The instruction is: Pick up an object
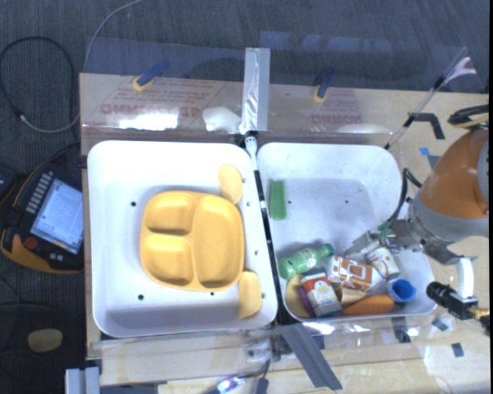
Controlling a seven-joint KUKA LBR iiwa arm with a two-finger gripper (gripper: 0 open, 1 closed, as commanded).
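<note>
- Grey arm with its orange band [458, 179] reached in from the right, wrist hanging over the right edge of the right-hand shallow white bin [329, 158].
- Two-finger gripper [384, 238] angled down and to the left from the wrist, low inside the bin, just right of the heap of objects.
- Could not tell how wide it stood or whether anything sat in its grasp; the tip too small and cluttered to read.
- Heaped along the bin's near wall: green plastic bottle [304, 260] lying on its side, small printed carton in orange and white [352, 273] just right of it, dark red-and-purple box [320, 295] in front.
- Orange carrot-shaped toy [366, 305] stretched along the near wall, a blue round cap [403, 290] touching its right end.
- Small white packet [384, 261] lay closest to the gripper, just below it.
- Flat green rectangular piece [276, 199] lay apart, against the left wall of the same bin.
- Left-hand shallow white bin [115, 171] carried a yellow divided plastic tray [193, 240], with one pale yellow oval piece [230, 182] at its upper right and another [249, 294] at its lower right.
</note>
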